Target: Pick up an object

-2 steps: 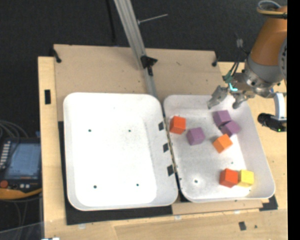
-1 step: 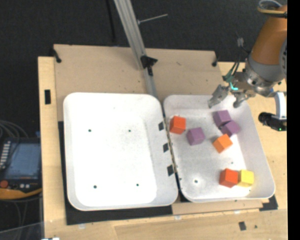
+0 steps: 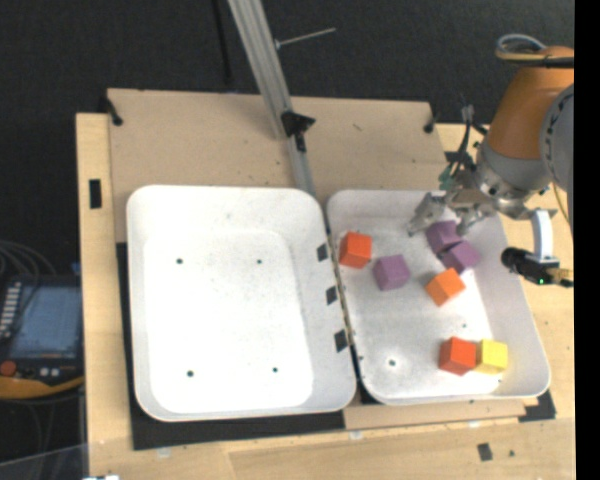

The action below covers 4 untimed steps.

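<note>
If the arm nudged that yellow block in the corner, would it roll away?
Probably not: the yellow block looks cube-shaped with flat faces, so it should slide rather than roll. It touches a red-orange block, which would likely shift with it. It looks rigid and probably light.

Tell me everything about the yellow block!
The yellow block is a small cube with a bright, plain, smooth-looking surface, maybe plastic or painted wood. It sits flat on the floor of the right bin, near that bin's front right corner. Its left side is pressed up against a red block of about the same size. The robot's hand is far from it, up at the back of the bin near the purple blocks.
</note>
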{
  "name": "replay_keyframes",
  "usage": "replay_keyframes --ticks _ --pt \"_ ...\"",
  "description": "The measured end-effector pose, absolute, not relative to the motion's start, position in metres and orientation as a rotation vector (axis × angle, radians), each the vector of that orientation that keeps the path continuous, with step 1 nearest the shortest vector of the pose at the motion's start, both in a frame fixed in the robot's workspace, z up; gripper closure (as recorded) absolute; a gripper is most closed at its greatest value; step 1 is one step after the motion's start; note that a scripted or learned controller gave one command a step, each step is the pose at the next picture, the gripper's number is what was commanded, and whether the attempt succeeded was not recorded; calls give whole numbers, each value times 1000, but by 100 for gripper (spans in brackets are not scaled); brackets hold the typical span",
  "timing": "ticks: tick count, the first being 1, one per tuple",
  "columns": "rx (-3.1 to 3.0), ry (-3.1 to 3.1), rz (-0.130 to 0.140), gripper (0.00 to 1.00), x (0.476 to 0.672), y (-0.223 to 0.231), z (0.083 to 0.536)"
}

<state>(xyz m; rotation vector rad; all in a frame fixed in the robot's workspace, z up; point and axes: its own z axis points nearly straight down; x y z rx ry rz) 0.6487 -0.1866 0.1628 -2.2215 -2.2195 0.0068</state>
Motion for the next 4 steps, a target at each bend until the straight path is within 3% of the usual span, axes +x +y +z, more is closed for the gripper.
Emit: replay_keyframes --ticks 1,2,3,4 --pt "-2233 -2229 -2 0 648 -188 128" --pt "-2237 -2233 -12 0 652 -189 127" --pt "-2241 -2237 -15 100 653 -190 138" --pt "-2225 -2230 -7 100 657 -192 204"
